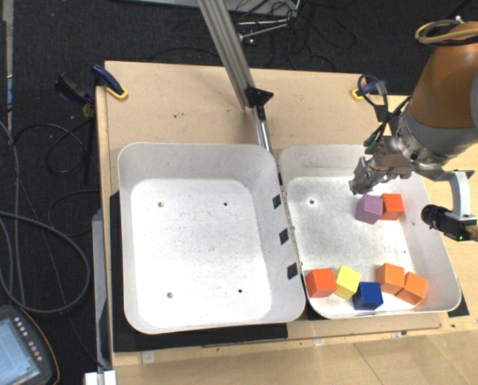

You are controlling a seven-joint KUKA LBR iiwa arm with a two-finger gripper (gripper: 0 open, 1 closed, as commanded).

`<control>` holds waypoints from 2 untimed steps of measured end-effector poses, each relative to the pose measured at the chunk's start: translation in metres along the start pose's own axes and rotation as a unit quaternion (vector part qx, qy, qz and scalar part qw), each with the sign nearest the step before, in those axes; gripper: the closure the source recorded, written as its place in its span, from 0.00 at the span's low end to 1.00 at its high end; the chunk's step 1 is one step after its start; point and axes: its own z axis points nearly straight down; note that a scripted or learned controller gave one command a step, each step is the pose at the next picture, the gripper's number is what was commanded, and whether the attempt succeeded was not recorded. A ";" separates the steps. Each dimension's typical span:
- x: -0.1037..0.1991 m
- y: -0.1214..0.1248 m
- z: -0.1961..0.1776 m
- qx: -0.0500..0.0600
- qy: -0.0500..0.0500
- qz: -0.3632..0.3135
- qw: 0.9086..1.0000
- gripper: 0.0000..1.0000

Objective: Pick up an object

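Purple block (369,208) lies in the right bin (329,295), touching an orange block (393,205) on its right, with the tool (364,181) just above it; whether the tool is spread or closed I cannot tell. Along the bin's near wall sit more matte cubes: orange (321,281), yellow (348,281), blue (368,295), two orange (403,282). Beside it the left bin (143,175) is speckled white, on the pale wooden bench (183,103).

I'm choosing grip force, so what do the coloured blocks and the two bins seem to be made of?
The purple block and the yellow block look like matte foam or painted wood: flat colour, no glare, slightly soft edges. The left bin and right bin look like moulded white plastic, with rounded rims and a speckled, scuffed floor.
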 end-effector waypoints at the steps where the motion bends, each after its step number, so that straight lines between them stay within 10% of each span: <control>1: 0.046 0.001 0.005 0.000 0.000 0.000 1.000 1.00; 2: 0.094 0.010 -0.002 -0.001 -0.001 0.000 1.000 1.00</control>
